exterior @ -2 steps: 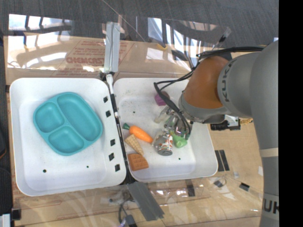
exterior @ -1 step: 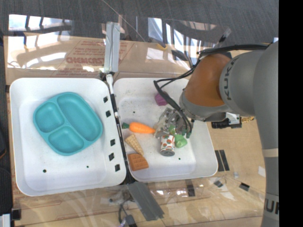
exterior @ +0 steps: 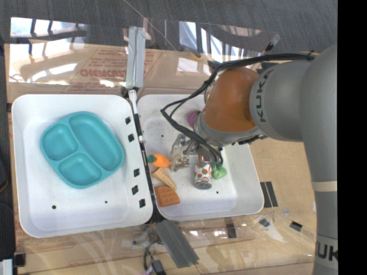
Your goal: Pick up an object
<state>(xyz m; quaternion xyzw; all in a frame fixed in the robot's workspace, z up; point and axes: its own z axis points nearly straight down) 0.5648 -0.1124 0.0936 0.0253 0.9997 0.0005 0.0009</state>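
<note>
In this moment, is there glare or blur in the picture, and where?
Camera view: bright window glare on the clear panel behind the bins; the teal tray and can look sharp; the gripper is small, dark and hard to read under the arm's shadow.

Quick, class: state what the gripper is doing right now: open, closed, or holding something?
Gripper: cannot be told; it sits low in the right bin beside the carrot and small can.

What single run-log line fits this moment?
gripper: low in right bin | beside: carrot, can | grasp: unconfirmed
</note>
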